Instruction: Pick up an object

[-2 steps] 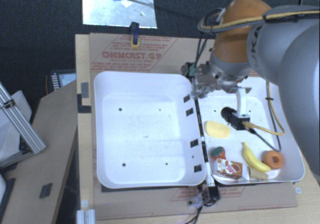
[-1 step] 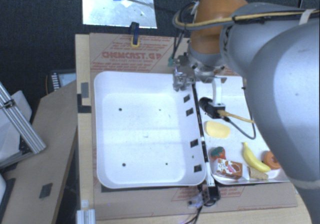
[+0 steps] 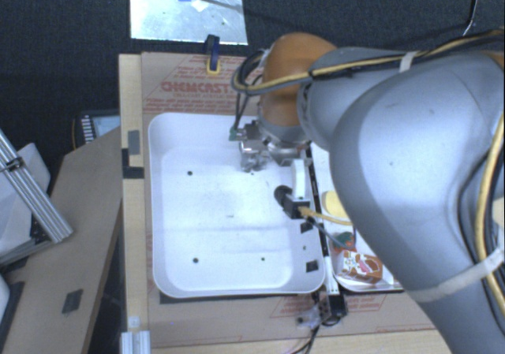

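**Gripper low over the left bin, goods lie off to its right**

The gripper [image 3: 252, 157] hangs at the end of the grey arm [image 3: 418, 171], just under the orange band [image 3: 288, 68]. It points down at the white floor of the left bin [image 3: 181, 266], close to that bin's far right corner. From this angle the wrist hides the tips, so I cannot tell whether the jaws are spread or pressed together, and nothing can be seen pinched between them.

The things to pick show in the right bin [image 3: 341, 275], most of which the arm covers. A yellow item [image 3: 334, 206] lies to the right of the jaws and nearer the camera, past the wall the two bins share. A red, white and orange packet [image 3: 361, 266] lies further out the same way, nearer still to the camera and well apart from the jaws.

Beyond the jaws, a brown cardboard sheet [image 3: 185, 84] with red print lies under the bins, with a blue and yellow clamp [image 3: 211, 51] at its far edge.
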